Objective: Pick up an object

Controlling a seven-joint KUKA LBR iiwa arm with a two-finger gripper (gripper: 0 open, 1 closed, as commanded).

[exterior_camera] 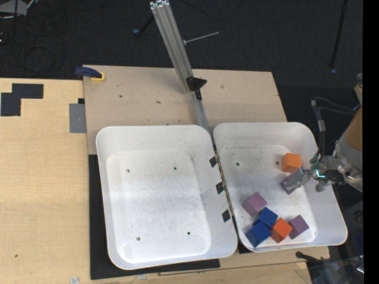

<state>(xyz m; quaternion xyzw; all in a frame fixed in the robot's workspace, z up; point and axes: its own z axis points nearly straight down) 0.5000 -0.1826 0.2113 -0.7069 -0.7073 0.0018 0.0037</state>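
White plastic, two shallow bins side by side on your table (pixel 177 99).

Item 1: right bin (pixel 260 135). You have seven blocks in it. At its 3 o'clock edge, an orange block (pixel 291 162) lies near the wall, with a grey block (pixel 291 184) just beside it toward 6 o'clock. Around the bin's 5 o'clock corner sits a cluster: a light purple block (pixel 254 203), a blue block (pixel 267 217) touching it, a second blue block (pixel 257 234) below that, an orange block (pixel 280 230) against the blue pair, and a darker purple block (pixel 298 225) at 3 o'clock of that orange one.

Item 2: left bin (pixel 118 141).

Item 3: end effector (pixel 308 177). It reaches in over the right bin's 3 o'clock rim, its tip at the grey block and touching or nearly touching it. You cannot tell from this view how far its fingers are parted, or whether the grey block is between them.

Item 4: grey arm (pixel 349 170), at 3 o'clock of the right bin.

Item 5: slanted aluminium rail (pixel 176 46), running from 12 o'clock down to the seam between the bins.
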